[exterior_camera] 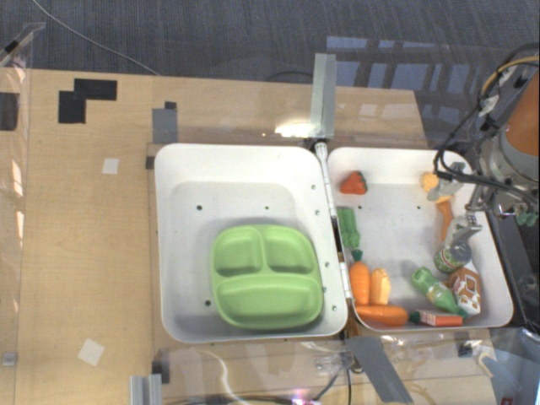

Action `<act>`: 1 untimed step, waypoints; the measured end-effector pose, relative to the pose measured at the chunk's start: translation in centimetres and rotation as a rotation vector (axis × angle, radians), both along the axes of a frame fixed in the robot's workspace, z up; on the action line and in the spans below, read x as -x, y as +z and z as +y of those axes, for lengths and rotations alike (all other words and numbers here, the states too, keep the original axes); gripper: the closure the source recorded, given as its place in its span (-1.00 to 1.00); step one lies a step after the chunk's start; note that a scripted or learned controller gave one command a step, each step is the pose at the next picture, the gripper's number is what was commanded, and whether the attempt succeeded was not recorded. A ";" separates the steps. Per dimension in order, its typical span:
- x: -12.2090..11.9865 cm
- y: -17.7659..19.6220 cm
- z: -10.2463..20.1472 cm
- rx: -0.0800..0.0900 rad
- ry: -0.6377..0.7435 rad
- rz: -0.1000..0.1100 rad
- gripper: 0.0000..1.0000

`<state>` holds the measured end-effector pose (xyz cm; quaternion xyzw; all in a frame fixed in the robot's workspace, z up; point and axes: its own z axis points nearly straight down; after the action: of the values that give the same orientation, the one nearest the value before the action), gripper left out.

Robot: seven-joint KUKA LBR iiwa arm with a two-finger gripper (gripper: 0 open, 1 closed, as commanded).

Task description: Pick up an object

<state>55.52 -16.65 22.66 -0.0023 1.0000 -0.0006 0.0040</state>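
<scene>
My gripper (460,245) hangs low at the right side of the right bin (396,163), just above a small round can (447,262). An orange stick-shaped toy (444,214) and a yellow piece (431,180) lie just to its upper left. Below it sit a green bottle (434,289) and a brown-and-red packet (467,288). A red strawberry-like toy (353,182) is at the bin's upper left. A green vegetable (347,228) lies along the left wall. A carrot (360,283), a yellow corn piece (380,288), an orange sausage (381,315) and a small red box (439,318) crowd the front.
The left bin (181,226) holds a green divided plate (267,275) toward its front. A metal divider (332,226) separates the two bins. Cables and the arm's body (506,150) stand over the right bin's right rim.
</scene>
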 end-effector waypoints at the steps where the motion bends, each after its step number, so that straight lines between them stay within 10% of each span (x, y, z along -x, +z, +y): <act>1: 3.3 -11.0 -0.8 0.008 0.229 -0.013 -1.00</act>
<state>52.24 -17.41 11.67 -0.1165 0.9931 -0.0041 0.0105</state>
